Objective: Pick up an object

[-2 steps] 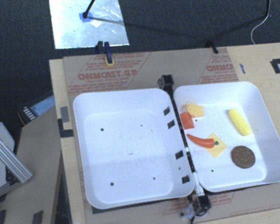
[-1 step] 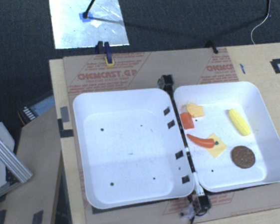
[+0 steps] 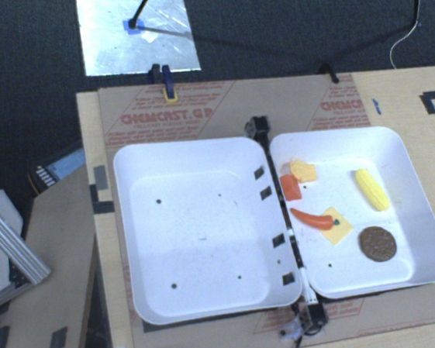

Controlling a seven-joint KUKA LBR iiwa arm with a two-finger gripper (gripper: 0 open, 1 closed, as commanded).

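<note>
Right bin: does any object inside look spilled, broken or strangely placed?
Nothing stands out. In the right bin, the corn, brown disc and orange block lie apart; only the chili pepper overlaps the yellow slice.

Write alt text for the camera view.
Two shallow white bins sit side by side on a bench; the right bin holds a corn cob, a brown round patty, a red chili pepper, a yellow cheese slice and small orange pieces.
</note>
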